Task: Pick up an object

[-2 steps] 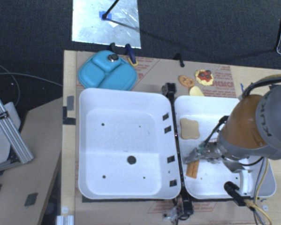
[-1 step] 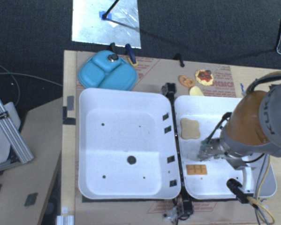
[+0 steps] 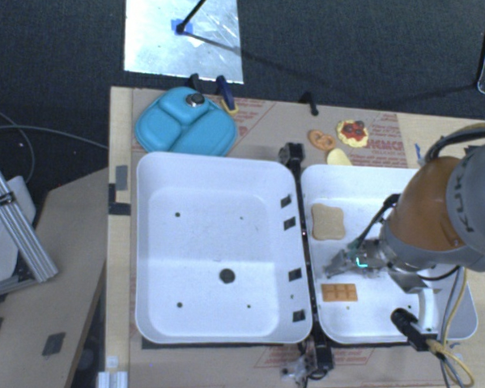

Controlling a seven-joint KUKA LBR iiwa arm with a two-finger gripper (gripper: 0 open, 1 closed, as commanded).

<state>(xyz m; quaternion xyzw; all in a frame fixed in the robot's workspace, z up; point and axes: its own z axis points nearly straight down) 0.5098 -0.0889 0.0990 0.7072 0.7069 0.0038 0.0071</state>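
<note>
Two bins (image 3: 219,168), toast slice (image 3: 328,222), cracker (image 3: 339,293), end effector (image 3: 340,263) between

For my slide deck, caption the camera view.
Arm's gripper hovers in the right bin between toast and cracker.

Tan toast (image 3: 328,222), orange cracker (image 3: 339,293) (white bins (image 3: 219,170)).

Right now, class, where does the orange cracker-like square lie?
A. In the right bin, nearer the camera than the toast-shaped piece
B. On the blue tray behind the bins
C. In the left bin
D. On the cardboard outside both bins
A: the orange square lies on the floor of the right bin, below the tan toast-shaped piece in the camera view, with the end effector hanging between the two.
</note>
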